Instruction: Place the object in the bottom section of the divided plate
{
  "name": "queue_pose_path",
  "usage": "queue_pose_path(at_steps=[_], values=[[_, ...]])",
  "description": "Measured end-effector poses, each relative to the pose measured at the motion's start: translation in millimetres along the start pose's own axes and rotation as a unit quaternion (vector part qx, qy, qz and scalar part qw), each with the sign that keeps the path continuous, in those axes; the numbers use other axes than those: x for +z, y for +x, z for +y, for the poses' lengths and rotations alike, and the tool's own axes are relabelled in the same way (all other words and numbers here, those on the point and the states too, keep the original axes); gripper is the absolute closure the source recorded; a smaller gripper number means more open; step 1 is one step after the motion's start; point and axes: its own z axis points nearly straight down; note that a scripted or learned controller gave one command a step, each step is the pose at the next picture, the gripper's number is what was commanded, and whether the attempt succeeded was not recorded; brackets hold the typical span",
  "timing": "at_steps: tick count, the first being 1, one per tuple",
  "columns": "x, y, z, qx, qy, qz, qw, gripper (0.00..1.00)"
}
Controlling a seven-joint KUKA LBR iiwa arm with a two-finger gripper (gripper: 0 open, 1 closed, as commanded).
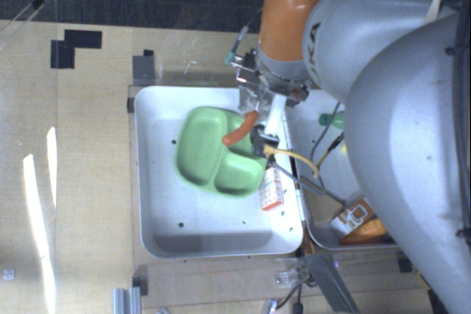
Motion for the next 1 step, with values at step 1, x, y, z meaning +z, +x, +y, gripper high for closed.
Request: queue_pose_path(at_steps=[1], values=[[0.0,0.0,0.0,0.000,0.000,0.000,1.0000,0.00]])
